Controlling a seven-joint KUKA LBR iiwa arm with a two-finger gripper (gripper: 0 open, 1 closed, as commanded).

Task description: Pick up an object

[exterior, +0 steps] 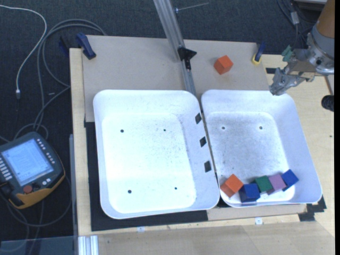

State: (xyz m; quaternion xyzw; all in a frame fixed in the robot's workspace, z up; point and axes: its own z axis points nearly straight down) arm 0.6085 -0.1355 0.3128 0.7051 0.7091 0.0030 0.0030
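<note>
Blocks sit bunched along the near wall of the right bin: an orange block at the row's left end, then blue, green, purple and a second blue one at the right end, each touching or just beside its neighbour. A stray orange cube lies on the counter beyond that bin. The claw hangs above the bin's far right corner, well apart from the row; whether it is apart or together I cannot tell, and nothing shows in it. The likely trouble is crowding: coming down on a middle block could catch a neighbour or the bin wall and knock the pick loose. The blocks look near-cubic, with no clear long axis; the row itself runs along the wall, rising slightly toward the bin's right side.
</note>
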